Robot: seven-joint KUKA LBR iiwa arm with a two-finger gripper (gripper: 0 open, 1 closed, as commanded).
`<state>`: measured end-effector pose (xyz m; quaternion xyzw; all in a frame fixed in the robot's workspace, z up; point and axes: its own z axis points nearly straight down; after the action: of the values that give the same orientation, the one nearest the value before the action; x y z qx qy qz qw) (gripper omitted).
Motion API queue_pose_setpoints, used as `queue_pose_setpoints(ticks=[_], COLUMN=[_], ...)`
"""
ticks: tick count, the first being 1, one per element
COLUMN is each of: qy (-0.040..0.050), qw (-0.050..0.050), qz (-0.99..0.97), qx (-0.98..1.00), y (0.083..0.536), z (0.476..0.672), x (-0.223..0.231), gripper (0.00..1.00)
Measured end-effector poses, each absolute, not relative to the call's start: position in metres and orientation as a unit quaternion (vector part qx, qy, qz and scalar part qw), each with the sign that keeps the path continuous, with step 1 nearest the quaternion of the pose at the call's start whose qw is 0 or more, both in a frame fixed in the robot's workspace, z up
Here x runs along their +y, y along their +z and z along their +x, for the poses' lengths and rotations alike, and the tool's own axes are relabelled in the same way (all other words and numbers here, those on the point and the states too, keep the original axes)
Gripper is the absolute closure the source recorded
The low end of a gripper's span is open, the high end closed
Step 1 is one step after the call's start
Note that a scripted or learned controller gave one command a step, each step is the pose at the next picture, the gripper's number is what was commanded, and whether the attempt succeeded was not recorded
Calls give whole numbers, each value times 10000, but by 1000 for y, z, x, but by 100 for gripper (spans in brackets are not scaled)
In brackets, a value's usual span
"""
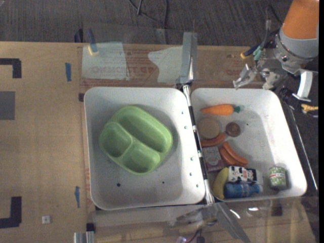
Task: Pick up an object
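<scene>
From my seat I read this as the start of a pick: the grey arm with the orange band (302,19) is parked over the far right corner, outside the right white bin (263,135), leaving the bin's contents unobstructed from above. The gripper (248,78) hangs just past that bin's far rim with nothing between its fingers; whether they stand apart or together I cannot tell, as the metal parts blur into one another.

The candidates sit in the right bin, mostly crowded against its left wall: an orange toy carrot with a green top (218,109) farthest, a round tan disc (208,127) and a small brown round piece (233,129) nearer, then orange sausage-like pieces (232,155). In the near corner a yellow banana-shaped toy (220,182), a small printed carton (241,174) and a blue item (242,190) overlap, so their outlines are hard to separate. A small green-topped can (277,177) stands alone on the right.

The left white bin (101,186) holds a green divided plastic plate (135,139).
</scene>
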<state>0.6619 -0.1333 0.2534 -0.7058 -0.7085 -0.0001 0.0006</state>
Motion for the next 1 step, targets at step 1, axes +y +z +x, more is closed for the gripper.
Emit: queue_pose_setpoints(ticks=[1], qy=[-30], qw=[-52], qz=[-6680], qx=[-7441], y=[103], z=[670], x=[-101], gripper=[0])
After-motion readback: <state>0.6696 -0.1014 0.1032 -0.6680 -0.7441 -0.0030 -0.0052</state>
